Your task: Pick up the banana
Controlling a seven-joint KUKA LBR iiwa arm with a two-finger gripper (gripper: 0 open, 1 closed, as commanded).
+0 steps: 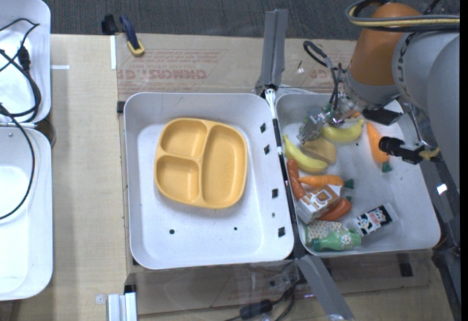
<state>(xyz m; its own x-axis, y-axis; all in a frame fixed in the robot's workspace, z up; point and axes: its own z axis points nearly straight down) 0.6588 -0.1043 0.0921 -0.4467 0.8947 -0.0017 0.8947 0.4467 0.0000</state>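
Note:
The banana [304,156] is yellow and curved. It lies in the right bin [417,232] near that bin's left wall, with one end against a tan rounded toy [323,148]. My gripper [320,123] hangs low over the bin's back part, just above and to the right of the banana. Right beside the gripper, on its right, is a second yellow curved piece [344,130]. Nothing is lifted clear of the bin. The grey arm with its orange band [380,49] comes down from the upper right.
The right bin also holds an orange carrot [322,180], another orange piece [375,142], a small carton [317,202], a red sausage [338,210], a green toy [333,240] and a black-and-white toy [372,218]. A yellow divided plate [201,162] lies in the left bin [146,239].

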